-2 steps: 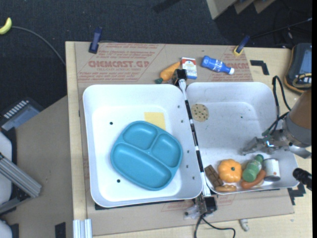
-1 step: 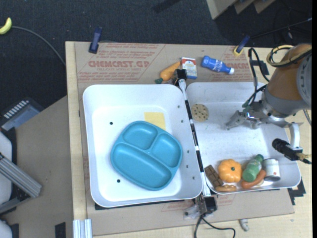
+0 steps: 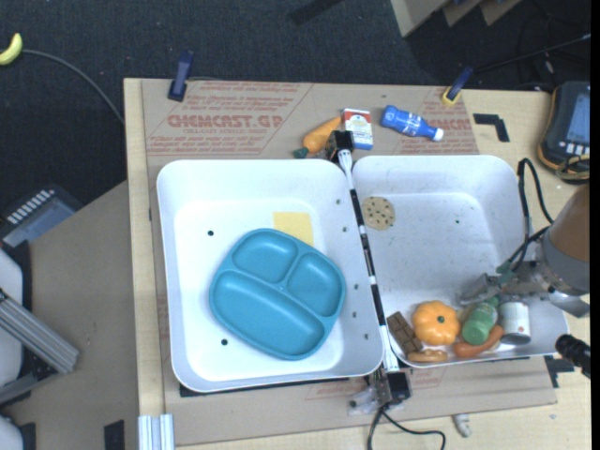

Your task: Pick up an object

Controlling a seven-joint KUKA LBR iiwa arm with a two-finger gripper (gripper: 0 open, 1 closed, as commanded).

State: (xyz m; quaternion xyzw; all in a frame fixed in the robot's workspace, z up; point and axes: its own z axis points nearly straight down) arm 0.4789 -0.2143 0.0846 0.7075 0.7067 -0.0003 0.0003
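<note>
My gripper (image 3: 495, 291) hangs low over the right bin (image 3: 441, 242) near its front right corner, coming in from the right edge. Just below it lie a green piece (image 3: 478, 324) and a white cylinder (image 3: 515, 320). An orange pumpkin (image 3: 436, 322) sits to their left, and a reddish-orange carrot-like piece (image 3: 476, 348) lies along the front wall. A brown chocolate bar (image 3: 401, 332) rests by the bin's left wall. A round cookie (image 3: 378, 213) lies alone at the bin's back left. I see nothing held by the gripper.
The left bin (image 3: 178, 251) holds a blue divided plate (image 3: 277, 292) and a yellow slice (image 3: 292, 224). Behind the bins on the bench lie a blue bottle (image 3: 411, 123), a small carton (image 3: 357, 127) and an orange item (image 3: 322, 136). The right bin's middle is bare.
</note>
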